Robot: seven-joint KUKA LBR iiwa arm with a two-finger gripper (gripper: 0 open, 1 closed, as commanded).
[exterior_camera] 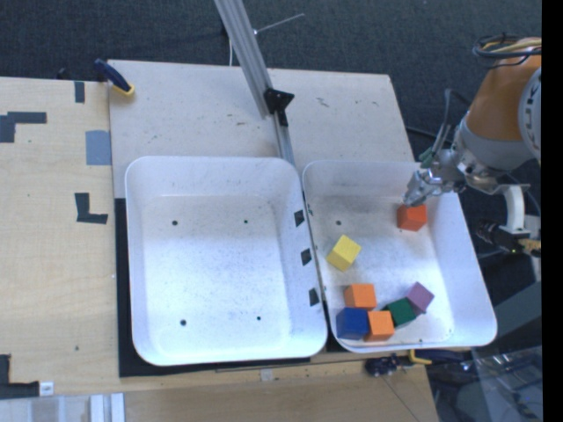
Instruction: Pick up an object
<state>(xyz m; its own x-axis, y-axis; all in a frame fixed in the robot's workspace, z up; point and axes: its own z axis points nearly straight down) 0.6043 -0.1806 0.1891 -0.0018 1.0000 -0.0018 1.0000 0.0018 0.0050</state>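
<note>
A red-orange block (412, 217) is in the right bin (469, 262), close to its far right wall. My gripper (421, 189) hangs directly over it, its tip touching or nearly touching the block's top. Whether the block is gripped or rests on the bin floor I cannot tell. Further forward in the same bin are a yellow block (344, 252), an orange block (359, 296), a blue block (352, 323), a second orange block (381, 324), a green block (401, 311) and a purple block (420, 296).
The left bin (141, 236) stands beside the right one, their walls meeting in the middle. A slanted metal pole (249, 51) runs down to the bins' shared far corner. A blue and yellow tool (114, 77) lies at the bench's far left.
</note>
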